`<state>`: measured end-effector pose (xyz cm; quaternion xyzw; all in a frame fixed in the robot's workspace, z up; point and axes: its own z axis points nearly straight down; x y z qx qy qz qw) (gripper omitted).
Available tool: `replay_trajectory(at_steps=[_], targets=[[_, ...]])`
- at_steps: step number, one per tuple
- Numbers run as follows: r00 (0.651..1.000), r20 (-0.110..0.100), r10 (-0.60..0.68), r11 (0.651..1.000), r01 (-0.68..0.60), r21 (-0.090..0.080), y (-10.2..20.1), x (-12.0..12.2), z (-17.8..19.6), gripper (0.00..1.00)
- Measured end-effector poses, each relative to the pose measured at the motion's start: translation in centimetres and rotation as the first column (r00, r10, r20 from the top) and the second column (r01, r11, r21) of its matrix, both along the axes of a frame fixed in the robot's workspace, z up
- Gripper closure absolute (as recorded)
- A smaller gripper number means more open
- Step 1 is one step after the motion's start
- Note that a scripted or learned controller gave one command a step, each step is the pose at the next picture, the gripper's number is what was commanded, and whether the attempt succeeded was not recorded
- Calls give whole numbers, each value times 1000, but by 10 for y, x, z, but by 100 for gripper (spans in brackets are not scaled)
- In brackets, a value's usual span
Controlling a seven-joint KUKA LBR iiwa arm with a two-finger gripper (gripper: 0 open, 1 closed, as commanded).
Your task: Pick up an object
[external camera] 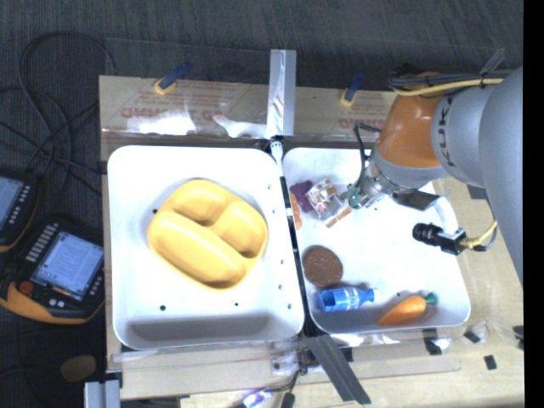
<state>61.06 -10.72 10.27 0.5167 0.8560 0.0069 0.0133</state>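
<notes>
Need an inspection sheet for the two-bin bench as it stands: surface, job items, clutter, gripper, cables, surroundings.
Surface: left bin and right bin, white, side by side.
Job's things: large yellow lump in left bin; packet, brown disc, blue bottle lying flat, carrot in right bin.
Clutter: two clamps on the bench's far edge.
Gripper: gripper low over right bin's far side, next to the packet.
Cables: black loops on floor, left.
Surroundings: handheld pendant on floor, left.

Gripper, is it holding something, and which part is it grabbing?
Cannot tell. The gripper is right beside the small printed packet in the right bin, but the view shows no clear hold on it.
</notes>
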Motion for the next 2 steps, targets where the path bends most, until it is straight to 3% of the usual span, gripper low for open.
replay_trajectory(at_steps=[1,2], targets=[[999,-30,-40,999,40,0,70,45,81,100],[988,-32,-151,989,151,1,101,15,104,100]])
